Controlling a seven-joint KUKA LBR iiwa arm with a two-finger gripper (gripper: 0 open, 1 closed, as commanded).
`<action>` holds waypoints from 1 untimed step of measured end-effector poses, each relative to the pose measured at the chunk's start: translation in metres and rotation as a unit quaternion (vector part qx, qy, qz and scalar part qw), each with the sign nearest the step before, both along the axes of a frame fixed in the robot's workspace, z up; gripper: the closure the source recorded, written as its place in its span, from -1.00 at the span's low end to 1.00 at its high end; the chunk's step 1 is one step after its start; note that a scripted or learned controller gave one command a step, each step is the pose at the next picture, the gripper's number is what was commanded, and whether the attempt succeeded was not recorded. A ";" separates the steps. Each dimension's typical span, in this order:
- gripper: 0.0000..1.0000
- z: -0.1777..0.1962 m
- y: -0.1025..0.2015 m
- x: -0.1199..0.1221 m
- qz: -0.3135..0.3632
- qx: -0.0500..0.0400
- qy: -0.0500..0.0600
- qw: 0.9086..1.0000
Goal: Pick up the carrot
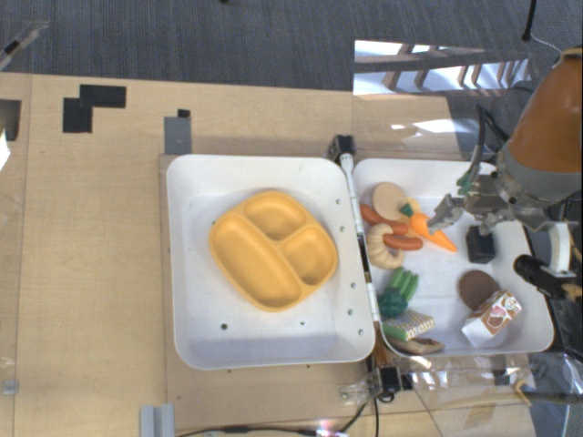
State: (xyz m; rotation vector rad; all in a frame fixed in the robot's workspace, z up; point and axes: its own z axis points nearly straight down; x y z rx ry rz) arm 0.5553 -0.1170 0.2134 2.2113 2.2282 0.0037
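Wood table, two white bins. The left bin carries just the yellow divided plate; the clutter is all in the right bin. The fingers hang over that one, with the carrot right under their tips, slanted, its leafy end away from the arm. We can't tell how wide the fingers stand from this angle, or whether they touch the carrot; nothing reads as held.

Our call for the grasp: close across the thick part just behind the green top, square to the long axis, low enough to get under the round.

The tight side is beyond the fingers. A red sausage lies hard against the carrot, with a tan disc and a bread roll just past it, then the right bin's wall. The arm side is open white floor; the brown disc and small carton sit well clear. We'd lift straight up, no dragging toward the sausage
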 end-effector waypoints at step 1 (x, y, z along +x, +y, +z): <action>-1.00 -0.081 -0.012 0.041 -0.004 0.000 0.003 1.000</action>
